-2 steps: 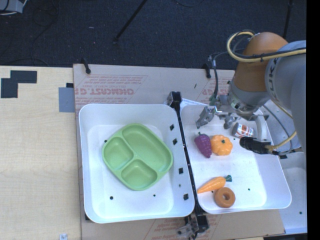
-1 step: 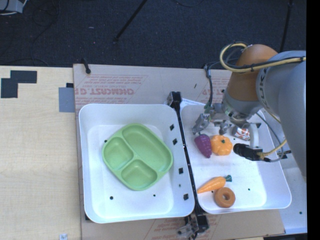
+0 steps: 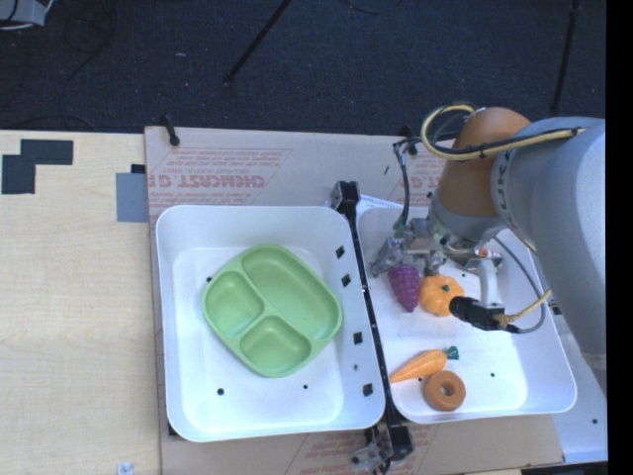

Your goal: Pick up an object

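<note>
Two shallow white bins side by side across the lower middle of the frame, left bin [image 3: 188, 384] holding a green three-compartment plate [image 3: 272, 308], right bin [image 3: 514, 389] under the grey arm [image 3: 559, 206] reaching in from the right. Gripper [image 3: 410, 253] low over the upper left of the right bin, just above a purple grape bunch [image 3: 404, 286]; cannot tell whether fingers spread or pressed together. Beside the grapes an orange fruit [image 3: 438, 295], lower down a carrot [image 3: 420, 365] and a brown doughnut [image 3: 445, 391] touching it.
</note>
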Controlling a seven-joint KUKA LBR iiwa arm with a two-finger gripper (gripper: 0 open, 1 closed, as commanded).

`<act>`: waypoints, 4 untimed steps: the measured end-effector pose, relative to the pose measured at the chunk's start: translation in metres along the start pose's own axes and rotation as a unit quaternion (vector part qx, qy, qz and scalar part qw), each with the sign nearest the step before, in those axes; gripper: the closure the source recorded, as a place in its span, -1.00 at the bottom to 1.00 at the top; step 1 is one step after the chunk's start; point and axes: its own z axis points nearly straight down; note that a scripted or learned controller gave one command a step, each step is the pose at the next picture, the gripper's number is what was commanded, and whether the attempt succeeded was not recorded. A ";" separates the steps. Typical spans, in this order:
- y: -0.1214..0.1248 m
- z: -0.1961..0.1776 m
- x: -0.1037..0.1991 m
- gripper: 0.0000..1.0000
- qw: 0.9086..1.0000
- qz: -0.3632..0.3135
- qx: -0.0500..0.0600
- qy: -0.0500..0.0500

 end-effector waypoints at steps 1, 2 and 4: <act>0.000 -0.012 -0.001 1.00 1.000 0.001 -0.001 0.000; 0.000 -0.069 0.008 1.00 1.000 0.000 -0.004 0.000; -0.009 -0.129 0.002 1.00 1.000 0.002 -0.002 0.000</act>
